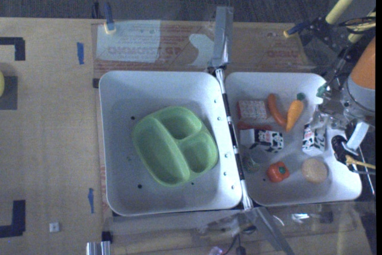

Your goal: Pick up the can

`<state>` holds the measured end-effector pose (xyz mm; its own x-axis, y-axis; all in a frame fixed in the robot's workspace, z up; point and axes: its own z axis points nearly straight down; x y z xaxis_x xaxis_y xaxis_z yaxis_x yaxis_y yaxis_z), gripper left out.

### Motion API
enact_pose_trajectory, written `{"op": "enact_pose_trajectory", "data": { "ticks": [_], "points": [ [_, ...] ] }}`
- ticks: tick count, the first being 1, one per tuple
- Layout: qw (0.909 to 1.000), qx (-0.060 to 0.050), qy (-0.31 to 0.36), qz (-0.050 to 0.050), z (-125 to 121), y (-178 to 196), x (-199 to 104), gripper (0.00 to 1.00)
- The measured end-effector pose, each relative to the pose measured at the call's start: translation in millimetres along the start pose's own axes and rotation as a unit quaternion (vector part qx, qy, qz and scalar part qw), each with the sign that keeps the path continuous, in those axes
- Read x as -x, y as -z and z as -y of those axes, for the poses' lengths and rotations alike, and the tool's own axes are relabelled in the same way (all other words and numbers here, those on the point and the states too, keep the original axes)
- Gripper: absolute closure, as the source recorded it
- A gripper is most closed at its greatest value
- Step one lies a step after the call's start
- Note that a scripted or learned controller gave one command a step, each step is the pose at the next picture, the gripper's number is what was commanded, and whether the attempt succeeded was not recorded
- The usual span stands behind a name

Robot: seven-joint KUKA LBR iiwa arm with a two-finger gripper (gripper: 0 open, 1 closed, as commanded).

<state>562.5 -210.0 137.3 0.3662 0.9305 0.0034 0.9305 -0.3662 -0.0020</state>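
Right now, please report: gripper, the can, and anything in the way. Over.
Gripper over right bin, right side. Can not told apart among the toys there. Carrot, tomato, cow-print pieces crowd close by.

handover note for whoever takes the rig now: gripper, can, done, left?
Gripper: over the right bin's right side, above a cow-patterned item; jaw state unreadable.
Can: none clearly identifiable; the right bin's toys are small and blurred: carrot, tomato, round tan piece, second cow-patterned item.
Left bin: green divided plate.
Done: no grasp visible.
Left: locate can, pick it.
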Motion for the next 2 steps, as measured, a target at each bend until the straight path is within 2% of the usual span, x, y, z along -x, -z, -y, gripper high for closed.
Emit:
{"op": "enact_pose_trajectory", "data": {
  "ticks": [1, 2],
  "points": [
    [0.9774, 0.004, -0.211, 0.000, 72, -10, 20, 1.00],
    [0.9997, 0.001, 0.023, 0.002, 99, 124, -26, 1.00]
  ]
}}
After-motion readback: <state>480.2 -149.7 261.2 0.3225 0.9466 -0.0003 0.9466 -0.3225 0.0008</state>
